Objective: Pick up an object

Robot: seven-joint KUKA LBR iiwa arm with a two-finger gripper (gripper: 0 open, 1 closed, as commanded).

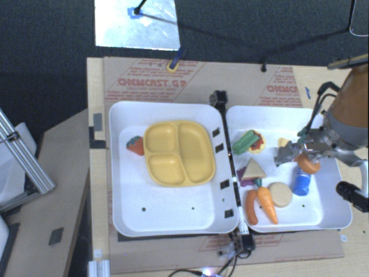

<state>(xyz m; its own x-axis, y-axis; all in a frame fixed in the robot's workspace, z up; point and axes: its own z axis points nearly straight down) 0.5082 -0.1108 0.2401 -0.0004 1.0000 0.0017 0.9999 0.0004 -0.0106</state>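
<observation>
Gripper (pixel 286 153) hangs over right white bin (pixel 331 212), state unclear; small orange plastic ball (pixel 309 165) beside it, light, rigid, slippery; grasp across middle.

Bench (pixel 98 172) — cardboard sheet (pixel 196 77), two white bins (pixel 124 212) (pixel 328 215) side by side

I note both white bins, left (pixel 124 212) and right (pixel 328 212), look like smooth moulded plastic with a slight sheen. The yellow divided tray (pixel 176 153) appears glossy plastic. The two carrots (pixel 260 205) and blue bottle (pixel 302 182) read as smooth toy plastic. The printed brown sheet (pixel 153 79) under the bins looks like matt cardboard. The far panel (pixel 137 16) appears reflective, like foil or metal.
</observation>
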